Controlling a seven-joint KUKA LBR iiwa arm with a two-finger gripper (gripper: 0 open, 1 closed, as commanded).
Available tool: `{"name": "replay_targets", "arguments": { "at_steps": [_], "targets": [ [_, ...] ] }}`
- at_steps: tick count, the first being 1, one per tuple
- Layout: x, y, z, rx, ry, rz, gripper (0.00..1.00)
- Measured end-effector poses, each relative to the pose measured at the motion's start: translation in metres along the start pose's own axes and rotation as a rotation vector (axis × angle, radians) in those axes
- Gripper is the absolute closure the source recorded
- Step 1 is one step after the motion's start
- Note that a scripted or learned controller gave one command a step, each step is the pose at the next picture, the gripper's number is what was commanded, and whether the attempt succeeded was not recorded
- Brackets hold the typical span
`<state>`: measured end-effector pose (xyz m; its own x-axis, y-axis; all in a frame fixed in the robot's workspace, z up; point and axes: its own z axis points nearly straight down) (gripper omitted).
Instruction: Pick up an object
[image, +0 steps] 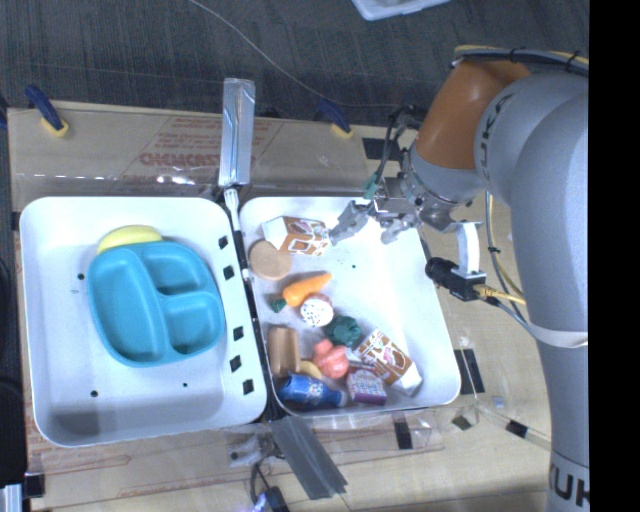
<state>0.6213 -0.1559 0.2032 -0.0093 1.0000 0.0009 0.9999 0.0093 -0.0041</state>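
We see the gripper (372, 222) at the upper middle of the right bin (432, 300), its two fingers spread open with nothing between them. One finger points left toward the carton (300, 235) that lies in that bin's upper left corner, just beside the fingertip; we cannot tell whether they touch.

We take the carton as the likely target. It looks like a small toy box: light, stiff-sided, probably smooth and a bit slippery, and not fragile. We judge the best hold to be across its two flat long faces, near the middle, so it does not swing out. It lies close to the bin wall and to the round disc (268, 260) below it, which leaves little room for a finger.

The arm (520, 130) comes in from the upper right of the frame, the orange band (462, 110) above the wrist, which bends down and left so the gripper hangs low over the bin floor.

The carrot (304, 289) lies lower, toward the middle.
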Motion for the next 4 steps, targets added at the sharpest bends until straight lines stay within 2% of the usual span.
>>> {"name": "replay_targets", "arguments": {
  "at_steps": [1,2,3,4],
  "targets": [
    [0.025,-0.032,0.08,0.003,0.001,-0.19,0.0],
    [0.039,-0.016,0.098,-0.027,-0.008,-0.442,0.0],
    [0.037,-0.049,0.099,-0.027,-0.013,-0.278,0.0],
    [0.088,-0.05,0.007,-0.011,-0.002,-0.194,0.0]
  ]
}}
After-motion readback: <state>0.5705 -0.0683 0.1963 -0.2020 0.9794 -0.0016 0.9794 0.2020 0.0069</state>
